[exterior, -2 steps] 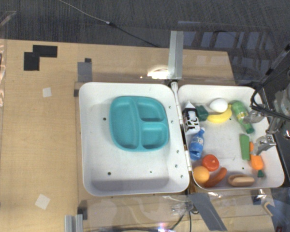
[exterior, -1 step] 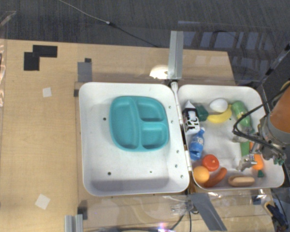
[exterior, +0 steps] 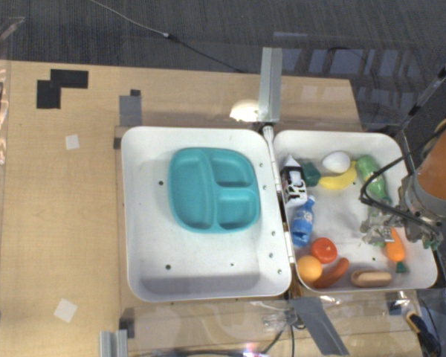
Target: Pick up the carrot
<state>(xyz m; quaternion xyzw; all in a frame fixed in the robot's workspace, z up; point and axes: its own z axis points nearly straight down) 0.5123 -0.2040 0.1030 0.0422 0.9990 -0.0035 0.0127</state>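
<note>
Lying in the right bin (exterior: pixel 428 272): small orange carrot (exterior: pixel 395 248), green-tipped.

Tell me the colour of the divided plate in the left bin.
Teal plate, clearest in the camera view.

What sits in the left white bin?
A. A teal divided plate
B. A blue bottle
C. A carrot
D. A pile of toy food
A: a teal divided plate lies in the left bin, while the carrot and the other toy food lie in the right bin.
</note>
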